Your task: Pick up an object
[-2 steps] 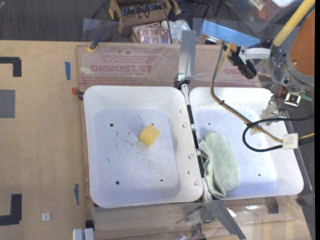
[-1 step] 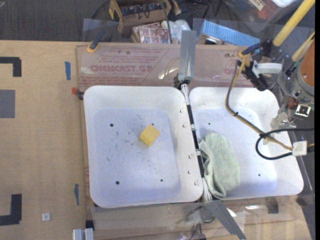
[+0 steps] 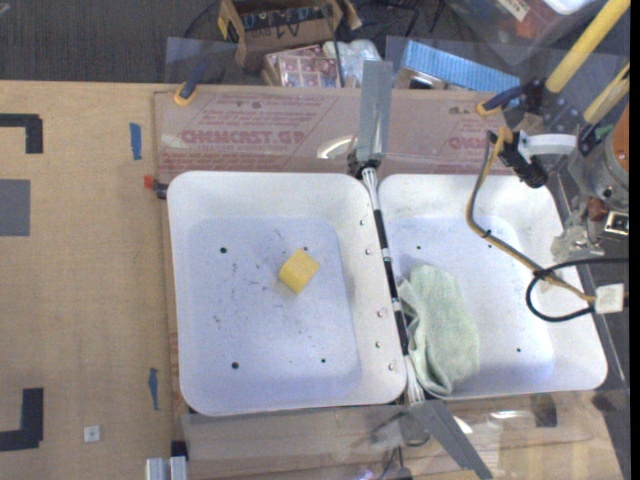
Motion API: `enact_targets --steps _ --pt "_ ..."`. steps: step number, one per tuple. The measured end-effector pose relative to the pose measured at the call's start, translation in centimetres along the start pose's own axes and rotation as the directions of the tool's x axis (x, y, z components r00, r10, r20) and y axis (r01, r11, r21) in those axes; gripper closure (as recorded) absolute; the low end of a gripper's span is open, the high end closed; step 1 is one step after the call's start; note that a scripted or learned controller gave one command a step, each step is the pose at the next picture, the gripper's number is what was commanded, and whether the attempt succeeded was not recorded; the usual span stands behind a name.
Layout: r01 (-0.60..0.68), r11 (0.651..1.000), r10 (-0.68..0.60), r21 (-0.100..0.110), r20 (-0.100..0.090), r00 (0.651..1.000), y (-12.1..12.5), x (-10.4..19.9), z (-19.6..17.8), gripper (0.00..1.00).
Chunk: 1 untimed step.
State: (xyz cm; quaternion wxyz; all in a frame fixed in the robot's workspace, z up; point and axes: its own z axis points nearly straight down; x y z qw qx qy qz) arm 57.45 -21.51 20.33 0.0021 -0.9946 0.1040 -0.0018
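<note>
A small yellow block lies near the middle of the left white bin. A pale green cloth is crumpled against the left wall of the right white bin. My gripper hangs at the right edge of the view, above the right bin's right rim. It is well apart from the cloth and far from the block. Nothing shows in its grasp.
A yellow and black cable loops from the arm over the right bin. A metal divider stands behind the seam between the bins. Cardboard lines the back, with boxes and clutter beyond it.
</note>
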Motion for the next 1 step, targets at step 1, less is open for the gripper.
enact_targets --steps 1 --pt "-0.033 0.999 0.033 0.001 0.0 0.999 -4.02 3.14 -3.19 1.0"
